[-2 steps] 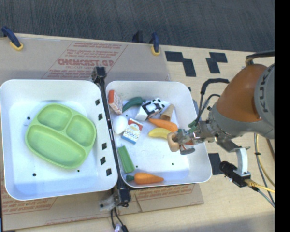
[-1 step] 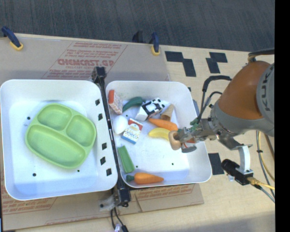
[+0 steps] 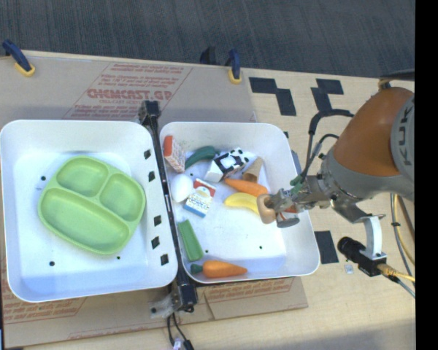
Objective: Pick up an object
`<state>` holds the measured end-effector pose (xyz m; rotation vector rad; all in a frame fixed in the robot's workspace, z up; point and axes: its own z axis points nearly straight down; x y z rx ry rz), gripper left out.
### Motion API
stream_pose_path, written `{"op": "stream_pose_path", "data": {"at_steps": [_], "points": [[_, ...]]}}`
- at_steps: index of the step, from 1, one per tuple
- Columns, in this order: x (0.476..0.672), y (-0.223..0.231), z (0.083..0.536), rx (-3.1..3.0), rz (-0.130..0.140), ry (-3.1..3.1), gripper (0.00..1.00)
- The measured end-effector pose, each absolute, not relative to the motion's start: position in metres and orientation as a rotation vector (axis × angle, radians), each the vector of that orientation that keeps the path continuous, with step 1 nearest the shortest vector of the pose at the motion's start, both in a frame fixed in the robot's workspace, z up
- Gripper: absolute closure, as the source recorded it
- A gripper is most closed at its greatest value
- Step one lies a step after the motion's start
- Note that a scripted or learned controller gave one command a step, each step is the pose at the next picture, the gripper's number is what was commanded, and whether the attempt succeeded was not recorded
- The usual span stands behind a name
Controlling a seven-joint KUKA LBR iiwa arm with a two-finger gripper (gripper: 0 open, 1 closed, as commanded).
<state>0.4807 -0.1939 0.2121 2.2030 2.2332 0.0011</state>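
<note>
**Banana beside the gripper in the right bin**

Banana (image 3: 240, 201) lies at your right bin's (image 3: 298, 250) three o'clock side, just left of the gripper (image 3: 271, 208). The fingers appear closed on a small tan object (image 3: 265, 208), though you cannot tell exactly what it is. A carrot (image 3: 246, 187) sits at the banana's twelve o'clock. The green plate (image 3: 92, 204) occupies the left bin (image 3: 14, 268).

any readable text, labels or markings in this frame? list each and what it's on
"CHEMCAST GP", red print on the brown board under the bins; the smaller red lines around it are too blurred to read.
Small carton in the right bin: red and blue label, print too small to read.
Black block shapes on the board: marker-like patterns, no letters.
</note>
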Motion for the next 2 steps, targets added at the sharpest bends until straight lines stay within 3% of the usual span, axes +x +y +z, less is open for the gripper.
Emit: {"op": "stream_pose_path", "data": {"at_steps": [2], "points": [[0.483,-0.194,0.233,2.189,0.003,2.24,1.0]]}}
